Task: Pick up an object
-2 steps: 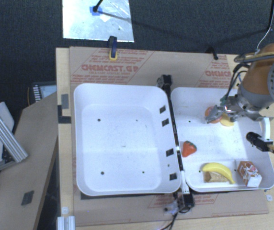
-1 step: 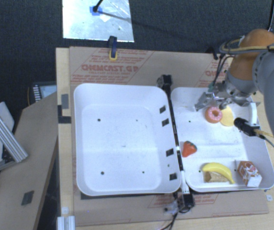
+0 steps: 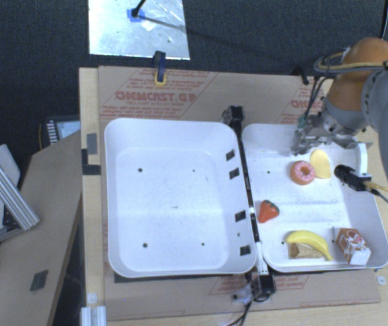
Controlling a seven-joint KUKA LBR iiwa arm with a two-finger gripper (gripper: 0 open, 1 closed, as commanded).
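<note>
Gripper (image 3: 307,141) low at the far end of the right bin (image 3: 374,240), nothing lifted yet.

The pick is at its approach stage: every object lies on the bin floor, so the closing and the lift both remain. The nearest candidates are the pink doughnut (image 3: 303,173) and the pale yellow piece (image 3: 321,164) touching it, both just in front of the gripper; whether the pincer stands wide or narrow I cannot tell, as it is too small and dark. The strawberry (image 3: 268,211) lies close to the divider wall, and the banana (image 3: 309,241) and small carton (image 3: 353,245) crowd the near rim, tighter spots. The left bin (image 3: 123,250) gives broad open floor for moving.
</note>
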